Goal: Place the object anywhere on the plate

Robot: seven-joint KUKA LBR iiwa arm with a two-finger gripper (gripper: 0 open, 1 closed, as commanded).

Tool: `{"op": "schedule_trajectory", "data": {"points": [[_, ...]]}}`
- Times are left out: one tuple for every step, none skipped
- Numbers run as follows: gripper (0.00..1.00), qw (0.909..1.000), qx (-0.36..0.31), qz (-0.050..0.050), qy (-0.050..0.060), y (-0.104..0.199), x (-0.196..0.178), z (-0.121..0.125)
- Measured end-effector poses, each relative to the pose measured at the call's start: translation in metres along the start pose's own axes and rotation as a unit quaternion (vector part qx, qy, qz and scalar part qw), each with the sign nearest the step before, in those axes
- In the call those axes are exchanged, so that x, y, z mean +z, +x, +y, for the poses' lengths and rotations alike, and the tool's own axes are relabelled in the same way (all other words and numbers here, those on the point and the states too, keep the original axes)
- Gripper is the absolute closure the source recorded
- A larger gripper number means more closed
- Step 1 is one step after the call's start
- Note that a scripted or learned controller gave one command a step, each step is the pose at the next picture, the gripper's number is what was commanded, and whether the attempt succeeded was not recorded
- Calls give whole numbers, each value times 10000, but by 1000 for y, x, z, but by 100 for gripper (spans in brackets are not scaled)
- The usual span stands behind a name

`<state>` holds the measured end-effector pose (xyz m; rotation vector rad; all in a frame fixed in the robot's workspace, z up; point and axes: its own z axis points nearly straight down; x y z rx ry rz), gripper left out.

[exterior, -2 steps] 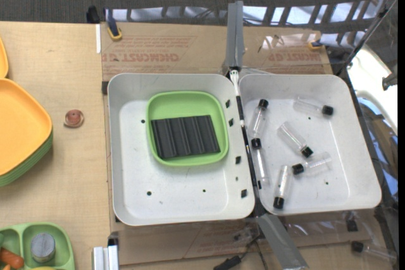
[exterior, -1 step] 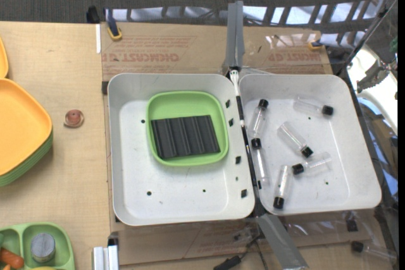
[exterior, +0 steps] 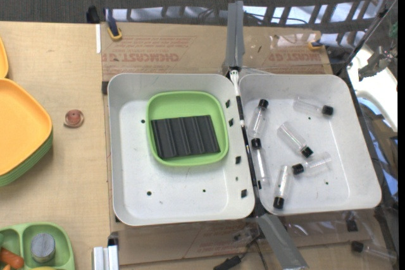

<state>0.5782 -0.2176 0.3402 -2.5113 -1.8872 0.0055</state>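
Bench point(exterior: 63, 66); two bins | left bin point(exterior: 126, 199): one green plate point(exterior: 185, 104), one dark ridged block point(exterior: 185, 136) on it | right bin point(exterior: 354, 193): six capped tubes point(exterior: 295, 139) | claw state: cannot tell

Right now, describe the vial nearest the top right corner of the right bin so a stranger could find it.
Start at the right bin, the one holding clear vials with black caps. Look toward its top right corner: one vial lies there, apart from the others. Its black cap points right, toward the bin's wall, and it sits farthest from the green plate.

The orange plates point(exterior: 22, 129) run off the left edge; the divided green tray point(exterior: 35, 248) is cropped at the bottom corner.
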Motion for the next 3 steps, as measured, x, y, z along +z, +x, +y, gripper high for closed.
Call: {"op": "schedule_trajectory", "data": {"points": [[0, 9984, 569, 1, -3, 12, 4, 24], [0, 9952, 975, 2, 4, 17, 24, 38], [0, 9915, 1298, 2, 10, 18, 52, 36]]}}
